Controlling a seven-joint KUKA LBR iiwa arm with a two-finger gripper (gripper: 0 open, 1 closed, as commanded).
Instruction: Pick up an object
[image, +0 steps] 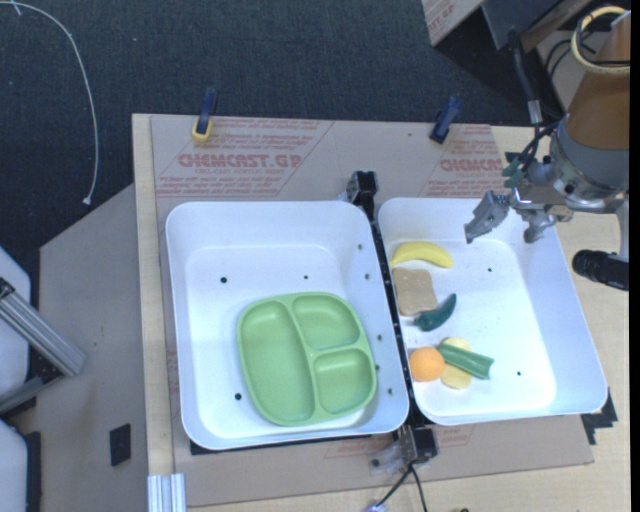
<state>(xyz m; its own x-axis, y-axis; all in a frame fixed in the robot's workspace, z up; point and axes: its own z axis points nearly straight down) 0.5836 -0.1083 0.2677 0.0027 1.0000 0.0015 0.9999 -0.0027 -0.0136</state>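
I count 2 white bins side by side: left bin (190, 300) w/ 1 green divided plate (303, 356), 3 compartments, nothing on it; right bin (560, 330) w/ the small stuff. In the right bin I get 1 banana (421, 255), 1 tan slab, maybe bread (415, 291), 1 dark green pepper-like piece (437, 314), 1 orange (427, 364), 1 pale yellow item (456, 375) w/ 1 green strip (467, 361) lying across it, so approx half of it is covered. All 6 sit along the bin's left side, near the divider. 2 clamps on the board's far edge, one yellow-handled (203, 124), one blue (444, 120).

Arm is cut off at the frame's upper right. Gripper (512, 214) hangs over the right bin's far end; jaws look spread apart, nothing between them. Banana is the closest item, left of the jaws and slightly nearer the camera, apart from them.
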